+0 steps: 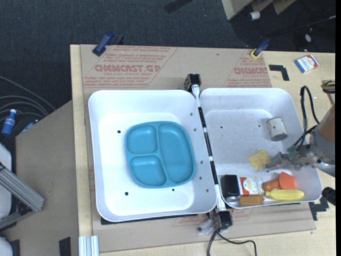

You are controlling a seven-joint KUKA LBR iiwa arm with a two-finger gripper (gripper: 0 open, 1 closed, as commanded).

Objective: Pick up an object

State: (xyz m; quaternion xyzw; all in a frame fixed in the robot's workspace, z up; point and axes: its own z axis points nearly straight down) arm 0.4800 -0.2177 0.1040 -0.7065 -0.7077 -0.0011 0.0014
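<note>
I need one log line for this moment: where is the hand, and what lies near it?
hand: over right bin, low | nearest: yellow piece, orange piece | left bin: blue divided plate

The only lettering that reads clearly is printed in red on the brown protective sheet (pixel 160 63) covering the table beyond the two white bins: at about eleven o'clock from the frame's centre, "CHEMCAST" stands in large capitals followed by what looks like "GP", with lines of smaller red print above and below it that are too fine to make out. The same red mark repeats on the sheet at about one o'clock (pixel 246 71), tilted and partly cut off by the right bin's rim, so only some of its letters show. A small red and white packet (pixel 250 186) in the right bin carries print too small to read.
</note>
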